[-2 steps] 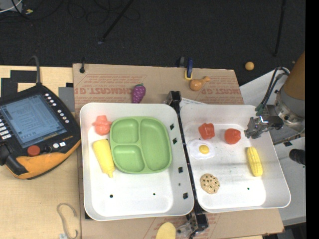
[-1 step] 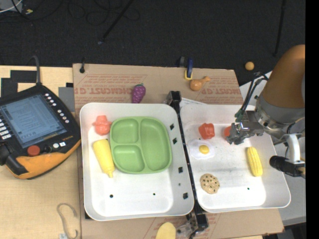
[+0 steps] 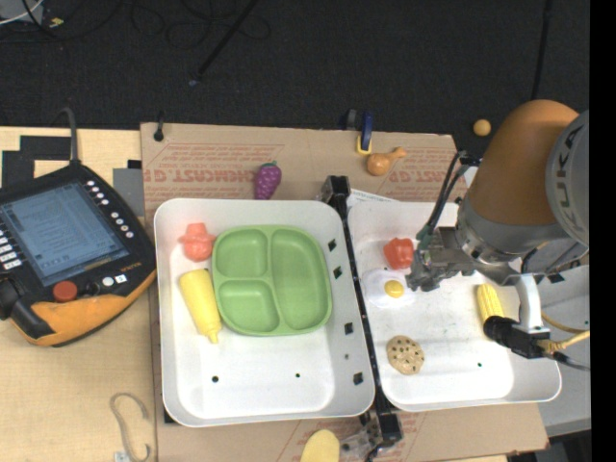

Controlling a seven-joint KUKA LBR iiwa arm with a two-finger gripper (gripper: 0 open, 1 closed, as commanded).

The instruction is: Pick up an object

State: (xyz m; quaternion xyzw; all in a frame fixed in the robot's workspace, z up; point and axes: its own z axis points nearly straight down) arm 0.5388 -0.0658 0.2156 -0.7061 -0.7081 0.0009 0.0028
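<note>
Gripper [image 3: 421, 279]: hanging over the right bin [image 3: 452, 383]; its grasp is impossible to tell.
Red toy [image 3: 398, 252]: lying just beside it.
Cookie [image 3: 405, 355]: resting nearer.

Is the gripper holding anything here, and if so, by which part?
Cannot be told. The gripper sits low in the right bin, between the red toy and yellow piece.

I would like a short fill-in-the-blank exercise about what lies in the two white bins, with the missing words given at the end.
1. The green divided plate lies in the ____ bin.
2. The cookie lies in the ____ bin.
3. The mustard bottle beside the plate has the colour ____.
4. The gripper is over the right bin, close to a small ____ fried egg.

Missing words: left; right; yellow; toy
</note>
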